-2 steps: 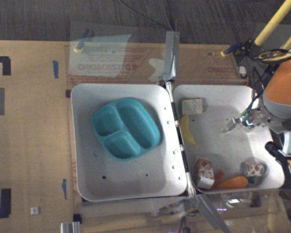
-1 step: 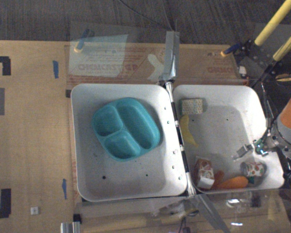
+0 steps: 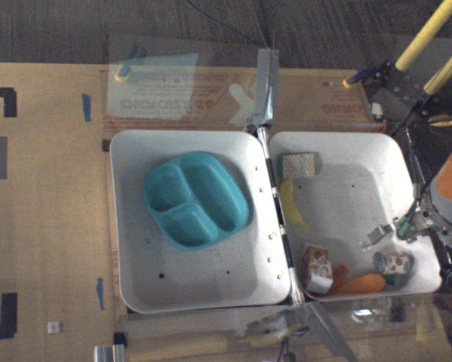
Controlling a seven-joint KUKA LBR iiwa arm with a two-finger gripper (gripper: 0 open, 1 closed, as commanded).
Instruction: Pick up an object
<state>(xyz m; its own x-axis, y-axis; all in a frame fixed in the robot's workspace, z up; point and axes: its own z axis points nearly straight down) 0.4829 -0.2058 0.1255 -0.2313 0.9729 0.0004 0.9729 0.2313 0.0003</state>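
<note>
Low over the right bin [image 3: 339, 145], the gripper [image 3: 388, 232] hangs empty, fingers spread apart, touching nothing.

Two bins sit side by side on the bench [image 3: 44, 225]: the left bin [image 3: 127, 277] holds a divided plate [image 3: 195, 200] lying slightly toward its far left part. In the right bin [image 3: 361, 172], a small block [image 3: 299, 164] lies at the far left corner with a banana [image 3: 290, 204] just in front of it along the left wall. A small carton [image 3: 317, 268] and a carrot [image 3: 359, 283] lie along the near wall, a cup [image 3: 394, 263] rests toward the near right corner, and the gripper [image 3: 398, 228] hangs over the right side, just behind the cup.
</note>
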